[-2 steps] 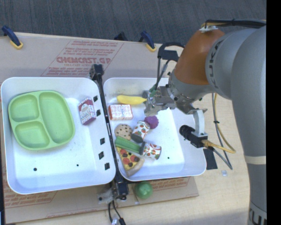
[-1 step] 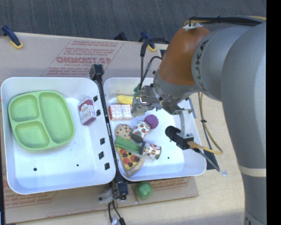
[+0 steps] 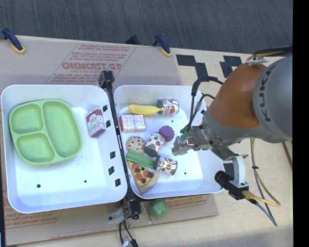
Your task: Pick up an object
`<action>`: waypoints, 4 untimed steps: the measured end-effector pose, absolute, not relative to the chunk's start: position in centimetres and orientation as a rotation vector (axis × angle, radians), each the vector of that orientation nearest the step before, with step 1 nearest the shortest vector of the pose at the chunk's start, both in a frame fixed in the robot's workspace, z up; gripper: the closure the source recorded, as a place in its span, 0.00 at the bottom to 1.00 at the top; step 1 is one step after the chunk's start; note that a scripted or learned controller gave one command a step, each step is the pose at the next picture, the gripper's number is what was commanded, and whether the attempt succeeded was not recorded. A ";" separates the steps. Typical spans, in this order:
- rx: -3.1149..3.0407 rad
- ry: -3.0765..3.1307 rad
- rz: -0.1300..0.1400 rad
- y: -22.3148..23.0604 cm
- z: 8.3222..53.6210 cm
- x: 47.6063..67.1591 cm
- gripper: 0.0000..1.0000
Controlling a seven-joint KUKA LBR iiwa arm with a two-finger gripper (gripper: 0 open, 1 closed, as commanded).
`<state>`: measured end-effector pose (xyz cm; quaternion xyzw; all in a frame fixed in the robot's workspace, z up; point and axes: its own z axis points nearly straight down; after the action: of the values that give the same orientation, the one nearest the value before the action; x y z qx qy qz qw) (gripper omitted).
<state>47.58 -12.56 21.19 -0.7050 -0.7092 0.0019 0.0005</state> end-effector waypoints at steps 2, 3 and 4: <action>-2.214 -2.227 0.001 -20.5 18.7 61.0 1.00; -2.215 -2.225 0.003 -18.9 21.2 53.4 1.00; -2.215 -2.226 0.000 -19.2 21.0 57.0 1.00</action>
<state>57.03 -19.24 20.99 -0.7054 -0.7088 0.0001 0.0006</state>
